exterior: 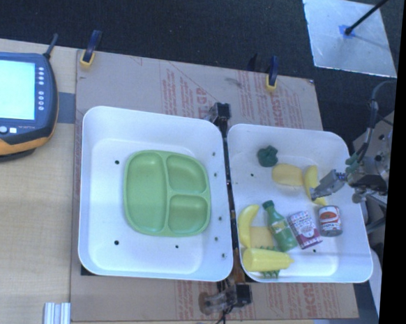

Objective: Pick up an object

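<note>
I have the gripper [325,183] low over the right bin [348,270], coming in from its right rim. Its tip sits just beside the small yellow piece [311,179], which stands roughly upright in the picture, long axis running top to bottom, and lies directly left of the tip. Whether the jaws are released or clenched I cannot tell; they are a small grey blur from up here, and I see nothing between them.

That left-right relation is what my next move turns on: the yellow piece is the nearest thing, touching or almost touching the tip, with the yellow lemon-like lump [286,175] just beyond it on the same line. The red can [330,220] sits below the tip, a little apart, next to the red-and-white packet [304,229] and the green bottle [277,226].

I judge a short shift left, with the jaws across the piece's narrow width, would suit it best. The green divided plate [166,193] in the left bin [98,254] is well apart.
</note>
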Available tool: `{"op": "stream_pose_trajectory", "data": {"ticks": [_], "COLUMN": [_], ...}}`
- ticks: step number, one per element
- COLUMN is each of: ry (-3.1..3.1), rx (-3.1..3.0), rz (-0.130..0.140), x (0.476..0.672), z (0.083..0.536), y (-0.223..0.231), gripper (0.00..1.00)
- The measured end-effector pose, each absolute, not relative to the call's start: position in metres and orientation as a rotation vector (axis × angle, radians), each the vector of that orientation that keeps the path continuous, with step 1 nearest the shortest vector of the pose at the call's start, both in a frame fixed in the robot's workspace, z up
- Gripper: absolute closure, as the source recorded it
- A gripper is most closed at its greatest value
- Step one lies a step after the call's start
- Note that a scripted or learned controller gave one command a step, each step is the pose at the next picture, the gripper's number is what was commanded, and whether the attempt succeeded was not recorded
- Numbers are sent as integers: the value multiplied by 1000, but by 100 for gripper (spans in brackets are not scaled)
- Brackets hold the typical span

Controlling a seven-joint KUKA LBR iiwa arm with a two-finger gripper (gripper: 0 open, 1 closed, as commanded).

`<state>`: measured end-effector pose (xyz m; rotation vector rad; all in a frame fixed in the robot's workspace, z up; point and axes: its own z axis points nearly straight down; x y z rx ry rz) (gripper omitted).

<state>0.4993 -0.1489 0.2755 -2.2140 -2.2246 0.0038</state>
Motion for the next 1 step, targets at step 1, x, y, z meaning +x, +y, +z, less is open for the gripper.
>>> {"op": "stream_pose_trajectory", "data": {"ticks": [1], "ry": [-2223], "rx": [-2213], "rz": [8], "x": [544], "z": [165], "y": [-202], "gripper": [0]}}
